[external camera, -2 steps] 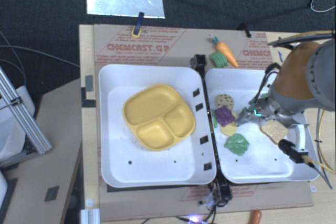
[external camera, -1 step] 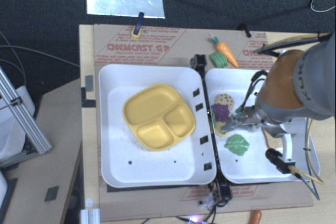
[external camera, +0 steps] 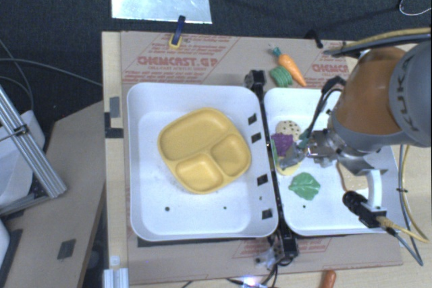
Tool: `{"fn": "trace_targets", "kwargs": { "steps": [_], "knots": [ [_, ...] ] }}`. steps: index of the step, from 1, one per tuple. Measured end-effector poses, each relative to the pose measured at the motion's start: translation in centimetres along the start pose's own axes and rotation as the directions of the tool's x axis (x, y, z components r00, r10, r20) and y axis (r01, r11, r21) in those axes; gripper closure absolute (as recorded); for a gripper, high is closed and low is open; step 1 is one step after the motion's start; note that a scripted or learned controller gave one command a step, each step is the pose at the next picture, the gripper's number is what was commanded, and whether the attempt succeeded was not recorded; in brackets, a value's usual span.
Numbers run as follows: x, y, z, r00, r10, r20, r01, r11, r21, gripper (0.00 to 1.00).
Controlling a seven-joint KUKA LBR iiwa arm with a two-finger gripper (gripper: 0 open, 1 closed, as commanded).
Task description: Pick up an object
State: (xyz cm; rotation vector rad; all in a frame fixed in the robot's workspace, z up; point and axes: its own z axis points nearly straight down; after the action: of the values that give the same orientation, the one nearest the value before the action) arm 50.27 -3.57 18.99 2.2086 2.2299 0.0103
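At center right of the frame we see our pincer low in the right bin, over a pale yellow piece just beside the purple grapes and cookie; whether it is apart or together we cannot tell. A green leaf lies below. The yellow divided plate fills the left bin.
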Motion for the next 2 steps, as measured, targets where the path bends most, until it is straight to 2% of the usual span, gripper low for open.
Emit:
{"fn": "trace_targets", "kwargs": {
  "steps": [1,2],
  "knots": [
    [-0.4,0.2,-0.5,1.0,0.005,0.002,-0.005,1.0,0.002,1.0],
    [8.1,-1.4,-6.4,1.0,-0.004,-0.002,0.004,1.0,0.0,1.0]
  ]
}}
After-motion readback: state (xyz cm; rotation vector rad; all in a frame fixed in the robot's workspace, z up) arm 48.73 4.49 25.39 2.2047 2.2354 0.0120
